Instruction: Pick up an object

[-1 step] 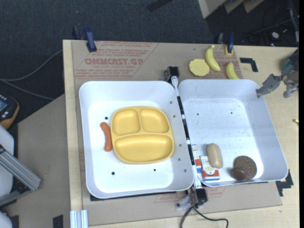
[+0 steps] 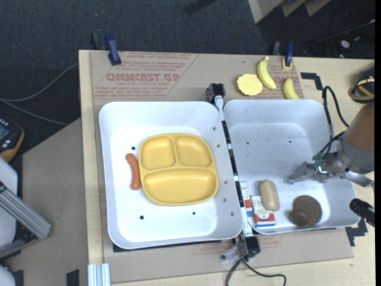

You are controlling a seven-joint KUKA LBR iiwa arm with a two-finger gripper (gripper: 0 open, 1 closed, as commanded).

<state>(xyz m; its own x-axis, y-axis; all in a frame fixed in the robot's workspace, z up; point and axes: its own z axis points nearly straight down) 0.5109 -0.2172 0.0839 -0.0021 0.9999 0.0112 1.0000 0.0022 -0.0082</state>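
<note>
The right bin (image 2: 280, 121) holds a tan bread roll (image 2: 269, 195), a round brown patty (image 2: 306, 210) and a small red and white carton (image 2: 262, 214), all near its front edge. My gripper (image 2: 302, 173) reaches in from the right, low over the bin floor. It sits just above the patty and to the right of the roll, touching neither. Nothing shows in its grasp. In the left bin (image 2: 119, 177) lie a yellow divided plate (image 2: 177, 168) and an orange sausage (image 2: 134, 171) at the plate's left side.
On the bench behind the right bin lie two bananas (image 2: 266, 74) (image 2: 290, 89) and a yellow round piece (image 2: 250, 84). A black cable (image 2: 329, 103) runs over the bin's back right rim toward the arm. The metal divider (image 2: 229, 154) separates the bins.
</note>
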